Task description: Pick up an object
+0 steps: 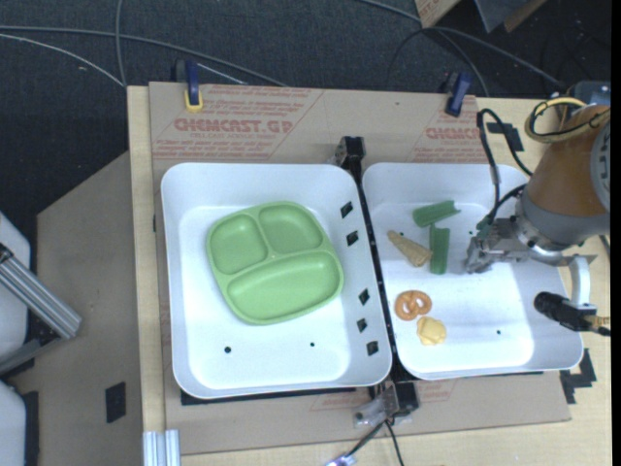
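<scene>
- Right bin [505, 352]: a shallow white tray in the right half of the frame; it holds every loose item that could be picked.
- Candidate items: two green sticks, one lying flat [434, 213] and one set on end [440, 249], touching near the bin's upper middle; a tan cone [410, 248] just left of them; an orange pretzel [412, 305] below; a yellow lump [432, 332] beneath that.
- Gripper [479, 252]: low inside the right bin, just right of the upright green stick and near its level. The tips are small and dark against the metal, so whether they are apart or together cannot be told.
- Progress: every item appears to rest on the bin floor and none is seen between the tips, so the pick looks not yet made. Closing on an item and lifting it remain.
- Left bin [184, 260]: carries a green divided plate [275, 261], well apart from the arm.
</scene>
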Robot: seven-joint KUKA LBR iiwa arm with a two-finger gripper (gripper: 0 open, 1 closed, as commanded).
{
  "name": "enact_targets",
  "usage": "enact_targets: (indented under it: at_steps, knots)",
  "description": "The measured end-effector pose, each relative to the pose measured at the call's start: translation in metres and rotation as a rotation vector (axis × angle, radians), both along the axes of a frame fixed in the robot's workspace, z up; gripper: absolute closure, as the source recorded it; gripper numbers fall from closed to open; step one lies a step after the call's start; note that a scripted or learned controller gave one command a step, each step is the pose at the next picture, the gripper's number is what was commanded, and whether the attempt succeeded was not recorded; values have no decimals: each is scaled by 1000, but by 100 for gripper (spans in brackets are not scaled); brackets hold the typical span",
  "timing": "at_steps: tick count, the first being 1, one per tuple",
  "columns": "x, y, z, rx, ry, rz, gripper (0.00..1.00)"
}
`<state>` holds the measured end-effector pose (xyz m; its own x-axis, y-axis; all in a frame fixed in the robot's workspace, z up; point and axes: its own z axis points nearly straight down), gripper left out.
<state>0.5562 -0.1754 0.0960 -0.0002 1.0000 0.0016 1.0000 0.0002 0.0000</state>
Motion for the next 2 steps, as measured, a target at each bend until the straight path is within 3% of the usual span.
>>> enact_targets:
  at_steps: [2]
  knots:
    - [-1,-5,128,-4,-7,1,100]
